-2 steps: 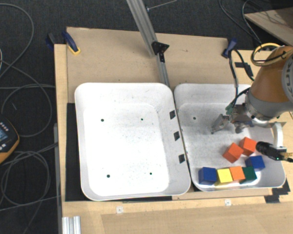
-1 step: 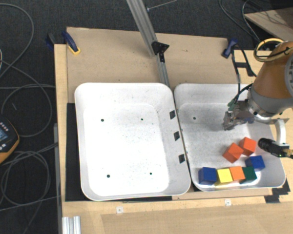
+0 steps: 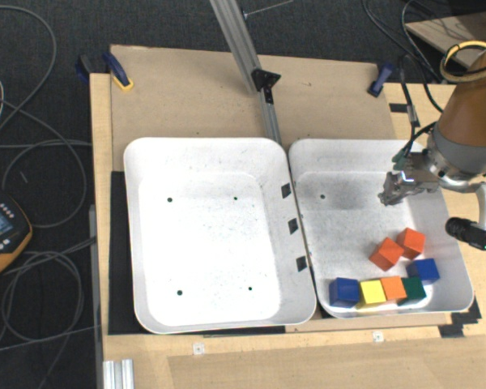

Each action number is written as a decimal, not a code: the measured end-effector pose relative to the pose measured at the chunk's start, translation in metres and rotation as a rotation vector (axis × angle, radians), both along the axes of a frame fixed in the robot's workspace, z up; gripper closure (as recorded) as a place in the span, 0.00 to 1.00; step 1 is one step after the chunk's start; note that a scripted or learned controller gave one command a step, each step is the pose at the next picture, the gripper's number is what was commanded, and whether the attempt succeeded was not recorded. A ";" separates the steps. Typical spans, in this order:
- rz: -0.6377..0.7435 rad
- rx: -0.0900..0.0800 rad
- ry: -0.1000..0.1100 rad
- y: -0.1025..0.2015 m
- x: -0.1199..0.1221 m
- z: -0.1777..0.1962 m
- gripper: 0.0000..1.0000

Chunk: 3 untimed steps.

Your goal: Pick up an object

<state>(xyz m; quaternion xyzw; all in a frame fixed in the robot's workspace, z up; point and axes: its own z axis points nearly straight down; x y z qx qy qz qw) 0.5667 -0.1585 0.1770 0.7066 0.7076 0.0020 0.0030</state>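
Several small blocks lie in the right bin (image 3: 340, 209). Two orange blocks (image 3: 386, 254) (image 3: 411, 241) sit side by side near its middle right. Along the front wall runs a row: a blue block (image 3: 345, 290), a yellow block (image 3: 373, 292), an orange block (image 3: 394, 288), a green block (image 3: 414, 291) and another blue block (image 3: 424, 269). My gripper (image 3: 393, 191) hangs over the upper right part of this bin, above and behind the two orange blocks, with nothing seen between its fingers.
The left bin (image 3: 211, 233) stands beside the right one. A metal pole (image 3: 241, 51) slants across the bench from the top. Blue clamps (image 3: 117, 70) (image 3: 381, 78) grip the board's back corners. Cables and a handheld device (image 3: 2, 232) lie on the floor at left.
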 end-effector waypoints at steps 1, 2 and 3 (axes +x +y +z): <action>0.001 0.000 -0.001 0.000 0.002 0.055 1.00; 0.005 0.003 0.004 0.046 0.017 0.048 1.00; 0.005 0.003 0.004 0.090 0.033 0.045 1.00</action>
